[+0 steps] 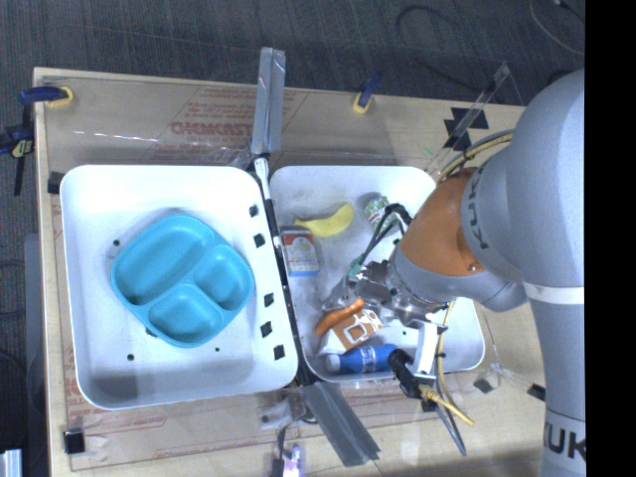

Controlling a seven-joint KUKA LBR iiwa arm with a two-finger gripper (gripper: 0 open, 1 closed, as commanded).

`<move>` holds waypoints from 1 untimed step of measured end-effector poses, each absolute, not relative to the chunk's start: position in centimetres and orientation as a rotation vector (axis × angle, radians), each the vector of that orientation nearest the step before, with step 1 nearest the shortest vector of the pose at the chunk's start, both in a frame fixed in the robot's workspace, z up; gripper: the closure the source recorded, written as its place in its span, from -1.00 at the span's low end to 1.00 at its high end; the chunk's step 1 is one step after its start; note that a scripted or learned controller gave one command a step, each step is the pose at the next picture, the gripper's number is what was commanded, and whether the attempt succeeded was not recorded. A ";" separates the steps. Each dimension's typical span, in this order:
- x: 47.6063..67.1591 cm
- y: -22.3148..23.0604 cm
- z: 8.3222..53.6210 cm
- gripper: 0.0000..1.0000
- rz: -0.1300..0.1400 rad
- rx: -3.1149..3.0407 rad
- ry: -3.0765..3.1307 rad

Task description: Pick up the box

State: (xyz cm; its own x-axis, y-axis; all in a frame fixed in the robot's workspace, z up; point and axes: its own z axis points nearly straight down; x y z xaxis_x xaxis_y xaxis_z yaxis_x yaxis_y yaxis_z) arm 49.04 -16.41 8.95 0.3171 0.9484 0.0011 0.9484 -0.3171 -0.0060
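Observation:
The box (299, 250) is small, white with red and blue print. It lies at the left side of the right bin (328, 182), close to the divider between the bins. My gripper (366, 288) hangs low over the middle of that bin, to the right of the box and a little nearer the front, apart from it. The arm's grey wrist and orange band (437, 238) reach in from the right and hide the bin's right half.
A yellow banana (333, 222) lies just behind the box. An orange item (341, 317), a white tube (350, 338) and a blue bottle (363, 360) crowd the bin's front, under the gripper. The left bin (89, 207) holds a blue divided tray (181, 278).

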 end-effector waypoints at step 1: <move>50.3 -10.4 9.2 -1.00 0.000 -2.694 -1.630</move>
State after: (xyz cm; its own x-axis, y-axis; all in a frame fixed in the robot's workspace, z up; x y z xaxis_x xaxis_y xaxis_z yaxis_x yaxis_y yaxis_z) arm 50.34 -10.35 9.17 0.4641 0.8858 -0.0041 0.8858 -0.4641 0.0063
